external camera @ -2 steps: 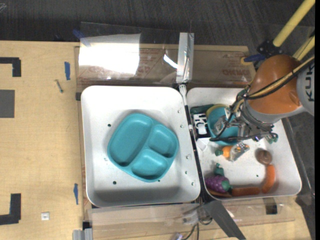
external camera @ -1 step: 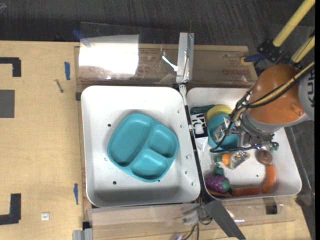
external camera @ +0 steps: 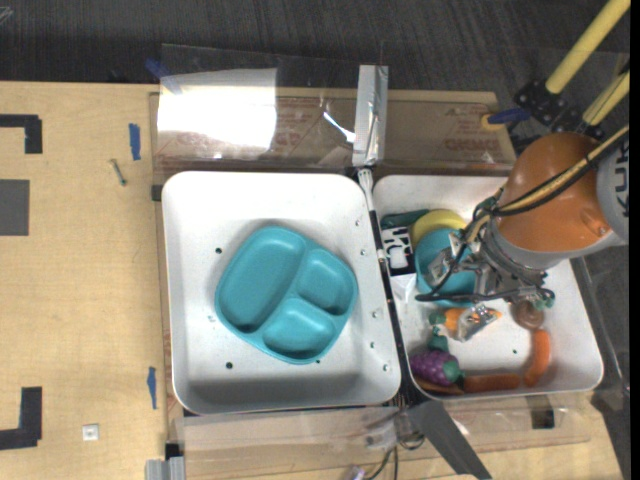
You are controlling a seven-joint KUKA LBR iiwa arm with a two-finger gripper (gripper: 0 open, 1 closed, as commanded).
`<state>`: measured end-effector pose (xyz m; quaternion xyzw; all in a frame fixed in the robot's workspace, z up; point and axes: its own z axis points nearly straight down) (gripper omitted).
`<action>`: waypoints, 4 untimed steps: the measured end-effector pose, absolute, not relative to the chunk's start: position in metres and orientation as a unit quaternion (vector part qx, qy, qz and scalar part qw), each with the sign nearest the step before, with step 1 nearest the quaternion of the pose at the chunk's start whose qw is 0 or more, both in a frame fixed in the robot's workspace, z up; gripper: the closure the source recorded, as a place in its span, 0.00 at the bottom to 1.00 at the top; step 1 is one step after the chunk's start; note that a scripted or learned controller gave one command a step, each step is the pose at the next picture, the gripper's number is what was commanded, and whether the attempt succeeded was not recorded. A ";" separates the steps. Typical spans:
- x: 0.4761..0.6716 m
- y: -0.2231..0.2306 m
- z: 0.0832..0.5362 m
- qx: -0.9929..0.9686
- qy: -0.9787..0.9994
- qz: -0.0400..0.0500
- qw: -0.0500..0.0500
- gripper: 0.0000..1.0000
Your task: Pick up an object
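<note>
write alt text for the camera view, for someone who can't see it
Seen from above, a grey arm with an orange band reaches from the right into the right bin, its gripper down among small toys: a yellow and a blue piece, purple grapes, an orange sausage. The left bin holds a teal divided plate.

The grey arm with its orange band (external camera: 548, 208) covers much of the right white bin (external camera: 590, 363), hiding part of a teal rounded object (external camera: 437, 260) and yellow rounded object (external camera: 436, 223). The gripper's (external camera: 478, 290) fingers are lost among clutter.
</note>
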<state>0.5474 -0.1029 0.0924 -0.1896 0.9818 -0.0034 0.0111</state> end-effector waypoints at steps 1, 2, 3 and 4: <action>0.540 -0.100 0.095 -0.242 0.970 -0.009 0.013 0.00; 0.533 -0.100 0.093 -0.191 0.982 -0.005 0.012 0.00; 0.580 -0.102 0.092 -0.172 0.985 -0.004 0.009 0.00; 0.552 -0.125 0.092 -0.423 0.906 -0.005 0.008 0.00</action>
